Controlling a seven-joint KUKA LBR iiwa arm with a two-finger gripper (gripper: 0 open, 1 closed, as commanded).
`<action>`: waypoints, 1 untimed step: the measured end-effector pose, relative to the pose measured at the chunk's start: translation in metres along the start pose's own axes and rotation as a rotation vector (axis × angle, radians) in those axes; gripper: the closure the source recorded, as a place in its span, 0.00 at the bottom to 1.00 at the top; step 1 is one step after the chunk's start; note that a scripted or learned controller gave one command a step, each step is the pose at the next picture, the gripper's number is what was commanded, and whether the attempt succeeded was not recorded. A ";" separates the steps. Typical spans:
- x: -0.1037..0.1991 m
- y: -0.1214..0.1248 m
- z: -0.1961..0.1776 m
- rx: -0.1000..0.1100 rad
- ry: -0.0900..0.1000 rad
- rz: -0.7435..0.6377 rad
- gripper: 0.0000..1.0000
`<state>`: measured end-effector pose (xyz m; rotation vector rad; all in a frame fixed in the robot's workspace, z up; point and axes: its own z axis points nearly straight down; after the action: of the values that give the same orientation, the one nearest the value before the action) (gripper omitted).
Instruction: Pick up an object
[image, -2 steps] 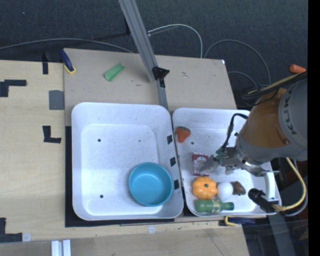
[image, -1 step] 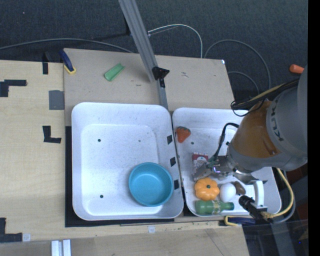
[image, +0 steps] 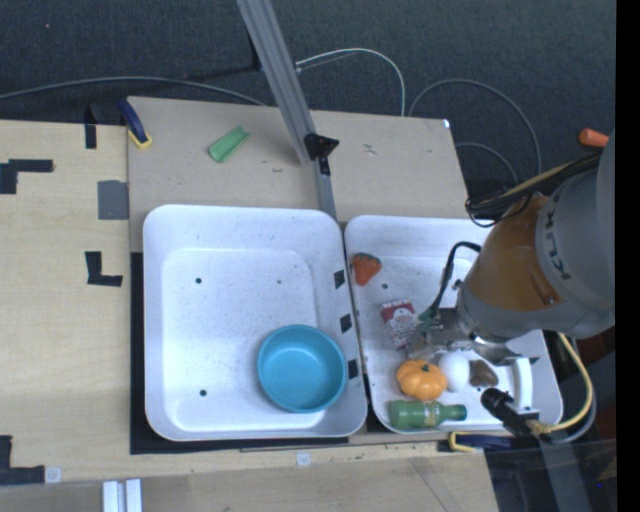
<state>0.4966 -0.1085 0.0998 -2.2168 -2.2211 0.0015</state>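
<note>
The grey arm with its orange band (image: 510, 262) is seen entering from the right edge of the frame, bent downward toward the lower right. The two-finger gripper (image: 437, 335) is positioned at the lower right, pointed down; its finger state cannot be made out.

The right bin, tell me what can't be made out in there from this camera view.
- Gripper: the arm's wrist covers it from above, so its finger state is unreadable.
- White object beside the orange pumpkin: partly under the arm, identity unclear.
- Red and white packet: print too small to read.
- Right bin: its right side is hidden by the arm.
</note>
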 end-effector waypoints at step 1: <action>0.007 0.009 -0.053 -0.006 -0.002 0.000 1.00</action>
<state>0.5057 -0.1015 0.1523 -2.2205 -2.2254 -0.0030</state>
